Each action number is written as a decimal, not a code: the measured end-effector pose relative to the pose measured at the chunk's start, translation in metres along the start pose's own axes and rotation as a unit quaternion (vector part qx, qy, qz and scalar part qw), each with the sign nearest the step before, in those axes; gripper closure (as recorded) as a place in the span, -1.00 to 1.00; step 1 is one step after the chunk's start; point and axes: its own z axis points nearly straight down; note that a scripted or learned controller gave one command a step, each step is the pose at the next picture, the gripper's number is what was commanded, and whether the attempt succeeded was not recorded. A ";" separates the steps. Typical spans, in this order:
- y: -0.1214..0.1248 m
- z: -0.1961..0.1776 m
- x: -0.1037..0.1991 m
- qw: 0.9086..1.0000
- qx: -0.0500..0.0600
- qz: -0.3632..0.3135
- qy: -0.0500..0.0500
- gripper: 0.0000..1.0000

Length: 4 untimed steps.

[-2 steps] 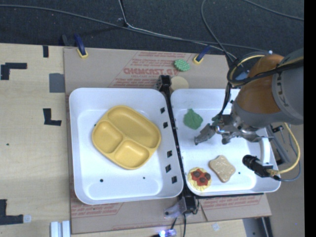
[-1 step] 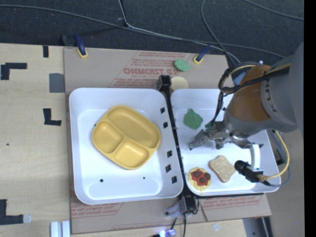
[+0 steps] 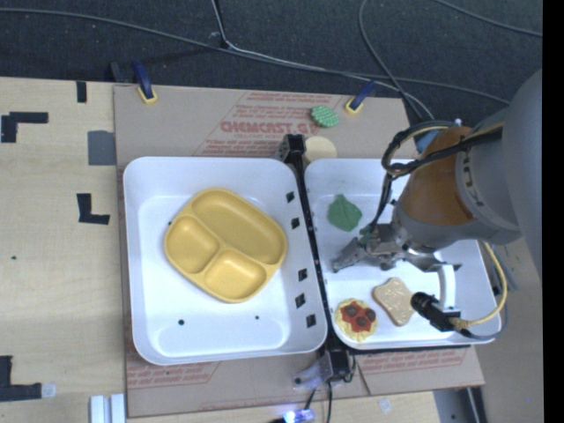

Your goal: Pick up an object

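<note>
In the right bin (image 3: 352, 173) lie three small toy foods: a green leaf piece (image 3: 344, 211) near the back left, a slice of toast (image 3: 394, 300) at the front, and a round pizza-like piece (image 3: 356, 318) with red and dark toppings at the front left. My gripper (image 3: 345, 258) hangs low over the middle of this bin, between the leaf and the toast, its fingers pointing left. It touches none of the three foods that I can see. The grey arm with its orange band (image 3: 436, 192) covers the bin's right half.
The left bin (image 3: 145, 183) holds a yellow divided plate (image 3: 226, 243), tilted diagonally. A green dotted disc (image 3: 323, 116) rests on the cardboard behind the bins. Black clips run along the divider between the bins. Cables cross the dark floor at the back.
</note>
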 end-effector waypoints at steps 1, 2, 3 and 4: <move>0.001 -0.012 0.000 1.000 -0.002 0.000 -0.001 1.00; -0.003 -0.073 0.002 1.000 -0.003 0.000 0.000 1.00; -0.005 -0.120 -0.005 1.000 -0.003 0.000 0.000 1.00; -0.004 -0.138 -0.005 1.000 -0.001 0.000 0.000 1.00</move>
